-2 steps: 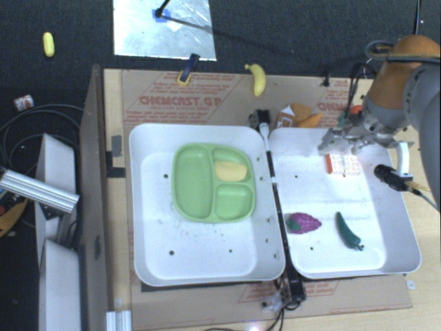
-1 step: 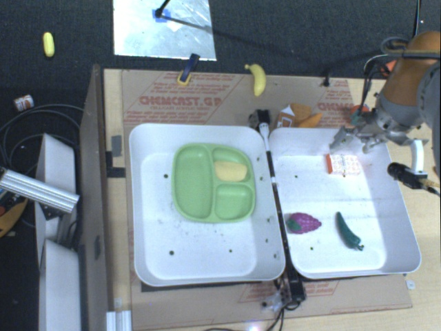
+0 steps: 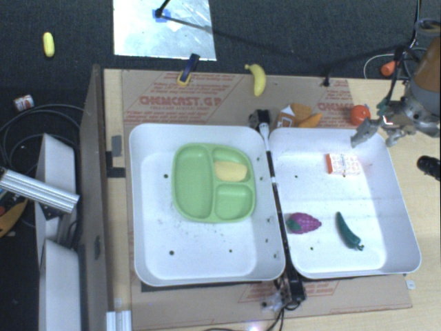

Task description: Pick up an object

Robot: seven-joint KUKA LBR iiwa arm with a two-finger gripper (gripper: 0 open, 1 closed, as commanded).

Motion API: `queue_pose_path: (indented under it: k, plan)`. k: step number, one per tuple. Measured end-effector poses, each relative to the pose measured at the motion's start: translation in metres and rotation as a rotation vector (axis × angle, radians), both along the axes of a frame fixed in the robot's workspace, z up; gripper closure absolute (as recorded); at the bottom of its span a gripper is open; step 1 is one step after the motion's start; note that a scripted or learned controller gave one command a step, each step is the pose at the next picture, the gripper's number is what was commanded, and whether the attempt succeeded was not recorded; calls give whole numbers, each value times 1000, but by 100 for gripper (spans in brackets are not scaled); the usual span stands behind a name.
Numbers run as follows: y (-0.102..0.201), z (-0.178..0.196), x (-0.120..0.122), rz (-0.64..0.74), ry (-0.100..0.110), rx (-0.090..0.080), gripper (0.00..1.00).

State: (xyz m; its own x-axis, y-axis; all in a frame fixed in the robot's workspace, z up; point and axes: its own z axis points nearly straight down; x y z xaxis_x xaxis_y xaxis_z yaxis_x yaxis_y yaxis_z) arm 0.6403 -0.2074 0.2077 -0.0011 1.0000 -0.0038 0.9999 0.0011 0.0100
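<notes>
Three small things lay in your right bin; the purple grapes looked light and bumpy. Grab across them. Your gripper was spread apart.

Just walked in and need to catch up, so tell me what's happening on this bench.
A grey robot arm with a two-finger end effector hangs over the upper right corner of the right white bin, holding nothing. In that bin lie a small red-and-white box, a purple bunch of toy grapes and a dark green toy pepper. The left white bin holds a green divided plate with a pale yellow item in one compartment. Nothing is picked up yet.
</notes>
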Motion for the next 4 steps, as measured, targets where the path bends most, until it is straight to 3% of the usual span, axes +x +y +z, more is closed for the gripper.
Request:
queue_pose_path:
  k: [1, 2, 3, 4]
  plan:
    - [2, -68, 17, 4, 12, 4, 0]
    - [37, -96, 26, 6, 9, 4, 0]
    - [4, -121, 30, -1, 6, 3, 0]
    - [5, -110, 31, 3, 1, 0, 100]
